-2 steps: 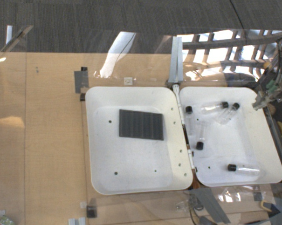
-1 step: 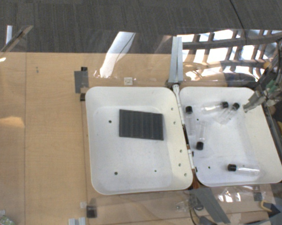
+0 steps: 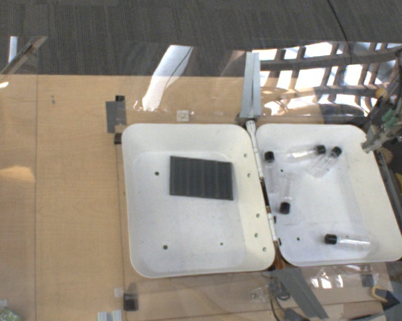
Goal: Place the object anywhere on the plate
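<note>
Vials first, operator: nearest, a clear black-capped vial (image 3: 342,239) lies well right of the dark plate (image 3: 201,178), in the right bin (image 3: 382,202). Light, slick, likely fragile, so you'd grip mid-barrel. Farther back, more vials (image 3: 318,151). The plate sits bare in the left bin (image 3: 143,212). Pincer state: can't tell.

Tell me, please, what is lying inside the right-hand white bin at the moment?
Several clear vials with black caps lie in the right bin; one vial rests near its front edge. Glare hides their exact number.
</note>
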Tool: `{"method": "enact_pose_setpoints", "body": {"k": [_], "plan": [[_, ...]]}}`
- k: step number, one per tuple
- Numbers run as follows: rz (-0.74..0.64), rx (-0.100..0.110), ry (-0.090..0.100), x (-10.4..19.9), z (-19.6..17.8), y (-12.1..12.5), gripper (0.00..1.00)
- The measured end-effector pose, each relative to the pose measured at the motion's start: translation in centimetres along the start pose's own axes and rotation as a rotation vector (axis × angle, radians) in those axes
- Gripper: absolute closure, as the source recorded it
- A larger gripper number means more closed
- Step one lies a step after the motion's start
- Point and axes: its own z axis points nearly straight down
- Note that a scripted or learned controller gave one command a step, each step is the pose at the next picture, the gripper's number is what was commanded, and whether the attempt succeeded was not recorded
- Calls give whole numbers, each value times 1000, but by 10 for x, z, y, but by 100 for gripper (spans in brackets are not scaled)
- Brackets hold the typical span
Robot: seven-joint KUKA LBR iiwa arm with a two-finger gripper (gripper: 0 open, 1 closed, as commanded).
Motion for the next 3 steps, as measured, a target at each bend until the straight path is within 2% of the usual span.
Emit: {"method": "enact_pose_setpoints", "body": {"k": [1, 2, 3], "plan": [[0, 0, 0, 0, 0, 0, 0], [-8, -6, -3, 1, -11, 3, 100], [-8, -6, -3, 1, -11, 3, 0]]}}
